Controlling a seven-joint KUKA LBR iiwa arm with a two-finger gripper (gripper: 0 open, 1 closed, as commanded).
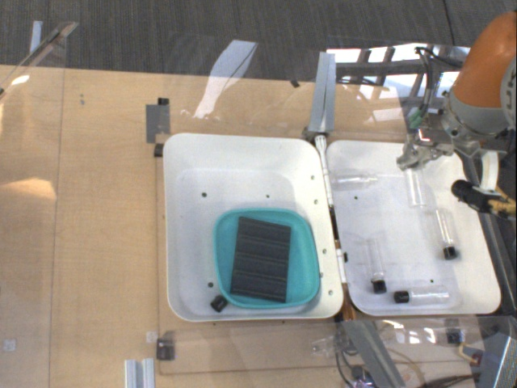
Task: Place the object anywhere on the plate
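Teal plate [305, 253] sits in the left bin [182, 217], already carrying a dark ribbed block [261, 259]. Clear tubes lie loose in the right bin [485, 285], one tube [414, 188] just below the pincer [418, 153] at upper right; its state I cannot tell, and nothing shows clamped in it. Judged step: reaching for pickup; next, descend, close on that tube, carry it left to the plate.

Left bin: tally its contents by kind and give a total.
Teal plate: 1
Dark ribbed block, lying on the plate: 1
Small black piece beside the plate's near corner: 1
Total: 3
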